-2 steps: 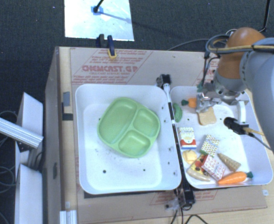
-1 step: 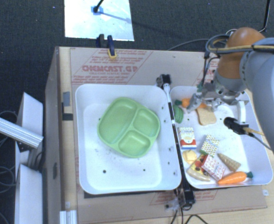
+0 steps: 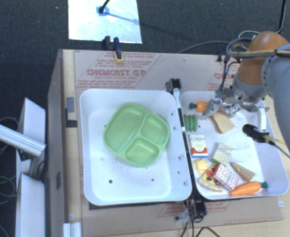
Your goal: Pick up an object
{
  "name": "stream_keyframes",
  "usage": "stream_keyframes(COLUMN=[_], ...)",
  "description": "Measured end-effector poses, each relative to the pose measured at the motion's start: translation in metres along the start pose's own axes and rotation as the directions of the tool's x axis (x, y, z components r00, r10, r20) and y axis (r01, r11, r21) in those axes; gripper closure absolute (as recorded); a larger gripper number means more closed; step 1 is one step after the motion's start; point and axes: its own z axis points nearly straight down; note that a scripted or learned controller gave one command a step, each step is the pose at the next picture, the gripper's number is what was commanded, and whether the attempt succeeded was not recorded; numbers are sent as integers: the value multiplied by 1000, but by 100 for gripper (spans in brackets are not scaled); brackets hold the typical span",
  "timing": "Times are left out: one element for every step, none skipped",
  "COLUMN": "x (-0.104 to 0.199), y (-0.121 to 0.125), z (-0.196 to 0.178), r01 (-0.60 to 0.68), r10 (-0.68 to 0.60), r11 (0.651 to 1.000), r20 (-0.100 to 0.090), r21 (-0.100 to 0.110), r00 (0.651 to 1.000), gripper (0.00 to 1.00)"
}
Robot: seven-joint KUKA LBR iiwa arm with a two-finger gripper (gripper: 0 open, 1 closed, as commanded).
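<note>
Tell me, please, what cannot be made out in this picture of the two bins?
- Gripper, camera view: small and blurred over the right bin; whether it grips anything cannot be told.
- Tan piece: its upper end lies under the gripper.
- Small items heap: overlapping, too small to identify.
- Arm: cut off by the right edge.

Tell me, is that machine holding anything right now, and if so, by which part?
It cannot be told. The end effector sits low in the right bin, close to a tan wedge and a small carrot, but no grip is visible.
</note>
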Motion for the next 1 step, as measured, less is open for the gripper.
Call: stream_keyframes(x=[0], y=[0], z=[-11], r01=[2], r10=[-2], r11=[1000], r20=[1], r21=[0], r00=[1000], gripper=[100])
